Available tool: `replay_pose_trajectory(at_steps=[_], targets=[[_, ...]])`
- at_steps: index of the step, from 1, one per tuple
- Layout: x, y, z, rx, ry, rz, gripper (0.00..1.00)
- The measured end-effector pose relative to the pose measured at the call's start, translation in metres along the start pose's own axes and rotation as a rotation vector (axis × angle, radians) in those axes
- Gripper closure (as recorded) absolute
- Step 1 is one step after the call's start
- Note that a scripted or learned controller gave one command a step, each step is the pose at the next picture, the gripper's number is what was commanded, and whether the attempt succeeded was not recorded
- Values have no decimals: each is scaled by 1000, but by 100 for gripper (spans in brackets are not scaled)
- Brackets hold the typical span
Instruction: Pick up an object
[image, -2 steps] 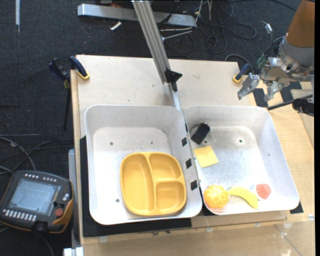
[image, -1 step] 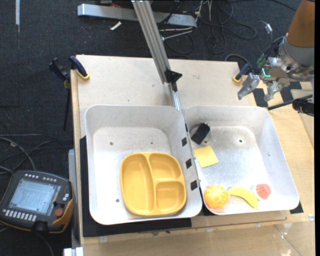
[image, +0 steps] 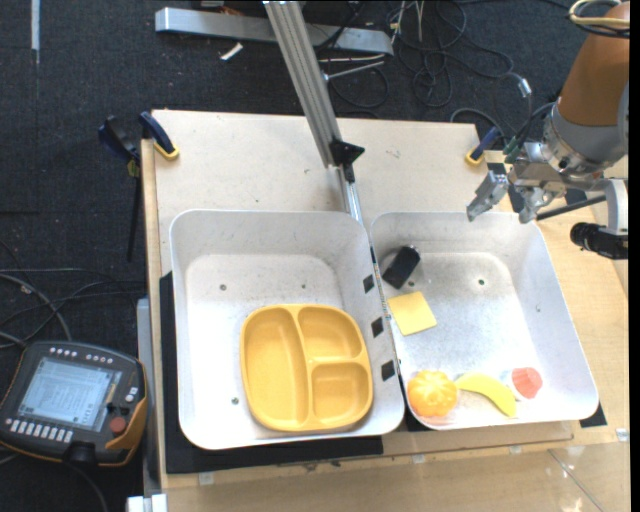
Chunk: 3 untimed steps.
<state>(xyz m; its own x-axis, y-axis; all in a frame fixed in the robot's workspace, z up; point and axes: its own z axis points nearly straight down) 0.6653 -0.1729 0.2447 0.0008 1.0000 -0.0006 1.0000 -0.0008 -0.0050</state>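
While the gripper (image: 507, 200) is held open and empty above the right bin's (image: 560, 300) far rim, the orange (image: 433, 393) is left at its near edge; being round, it could be squeezed out sideways.

Even, bright overhead light. White bins (image: 480, 290) slightly washed out, faint soft shadows under their rims. Dark floor (image: 70, 80) at left and far stays dim. Focus moderately soft throughout.
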Motion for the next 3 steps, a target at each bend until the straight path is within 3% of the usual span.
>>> replay_pose_trajectory(at_steps=[2, 3], targets=[[-5, -11, 107, 1, 1, 0, 0], [-5, -9, 92, -8, -2, -1, 100]])
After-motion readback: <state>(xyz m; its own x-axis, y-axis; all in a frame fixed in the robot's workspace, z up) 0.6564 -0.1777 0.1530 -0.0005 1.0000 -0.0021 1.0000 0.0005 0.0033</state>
